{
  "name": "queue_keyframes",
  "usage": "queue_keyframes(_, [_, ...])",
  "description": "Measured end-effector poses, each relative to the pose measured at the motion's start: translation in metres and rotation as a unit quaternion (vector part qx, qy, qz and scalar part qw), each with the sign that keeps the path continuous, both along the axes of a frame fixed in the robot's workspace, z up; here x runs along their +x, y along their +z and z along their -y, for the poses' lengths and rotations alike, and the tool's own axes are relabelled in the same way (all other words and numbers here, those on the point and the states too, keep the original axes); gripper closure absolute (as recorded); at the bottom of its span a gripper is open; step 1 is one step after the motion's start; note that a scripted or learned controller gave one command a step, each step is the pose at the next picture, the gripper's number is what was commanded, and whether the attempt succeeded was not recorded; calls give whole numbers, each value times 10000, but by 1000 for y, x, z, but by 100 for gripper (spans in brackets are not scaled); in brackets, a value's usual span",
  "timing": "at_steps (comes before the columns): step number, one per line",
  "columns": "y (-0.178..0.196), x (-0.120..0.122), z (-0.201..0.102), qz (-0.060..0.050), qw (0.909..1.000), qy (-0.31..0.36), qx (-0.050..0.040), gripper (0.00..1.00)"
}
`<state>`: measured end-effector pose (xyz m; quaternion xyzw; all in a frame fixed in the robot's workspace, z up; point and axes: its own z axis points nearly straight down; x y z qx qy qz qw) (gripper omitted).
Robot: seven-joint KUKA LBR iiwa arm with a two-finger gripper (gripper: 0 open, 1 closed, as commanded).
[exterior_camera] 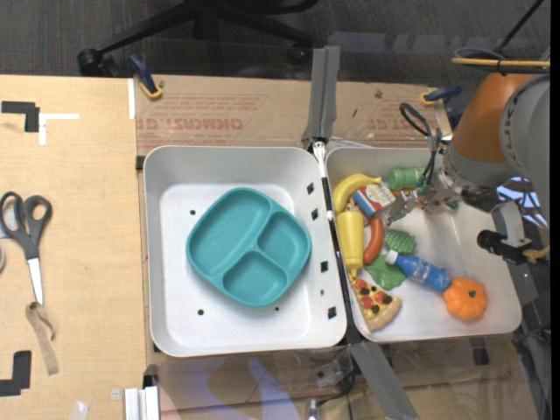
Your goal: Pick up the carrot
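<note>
I have the gripper [404, 206] low in the right bin [503, 326], the arm [512, 129] leaning in from the right so it clears the rim. I cannot tell whether the jaws are open or closed; nothing shows between them. The carrot [374, 239], as I judge it, is the orange-red piece lying lengthwise beside the yellow bottle [350, 240], just below and left of the gripper, crowded by the banana [352, 187], a green piece [399, 239] and the pizza slice [374, 301]. That crowding is why I expect a tight approach. The blue bottle [418, 269] and pumpkin [465, 298] lie nearer the front, out of the way. The left bin [166, 322] holds a teal divided plate [249, 248], likely as a drop spot. Scissors [28, 234] rest on the bench [70, 147]. The cardboard [227, 116] behind the bins carries mirrored print I cannot read
</note>
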<state>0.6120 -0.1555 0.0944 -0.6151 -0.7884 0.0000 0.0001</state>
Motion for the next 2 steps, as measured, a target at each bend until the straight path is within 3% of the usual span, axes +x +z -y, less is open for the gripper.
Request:
queue_keyframes(1, [-2, -59, 39, -1, 9995, 330, -6, 0])
queue_keyframes(2, [-3, -2, 57, -18, 9893, -1461, 55, 0])
